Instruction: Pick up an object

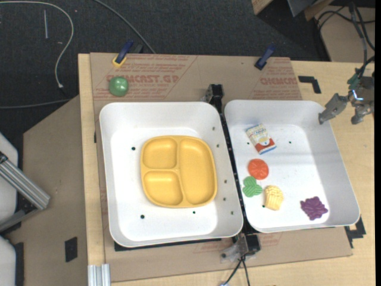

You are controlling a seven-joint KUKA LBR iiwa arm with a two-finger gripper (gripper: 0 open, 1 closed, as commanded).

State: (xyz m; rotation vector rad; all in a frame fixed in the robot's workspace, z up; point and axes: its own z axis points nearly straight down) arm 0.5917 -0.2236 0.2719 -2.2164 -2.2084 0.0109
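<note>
Tool [342, 108] over right bin [333, 159] far-right rim, fingers look spread, nothing between them (small, blurry). Objs lie toward bin's near-left: carton [260, 139] nearest, then orange piece [258, 169].

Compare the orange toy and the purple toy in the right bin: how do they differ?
Colour: the orange toy is orange-red, the purple toy purple. Shape: the orange toy looks round and fairly smooth, the purple toy lumpy, like a bunch of grapes. Place: the orange toy lies near the right bin's left side, just above a green toy; the purple toy lies alone near its lower right corner. Both are small and lie on the bin floor.
</note>
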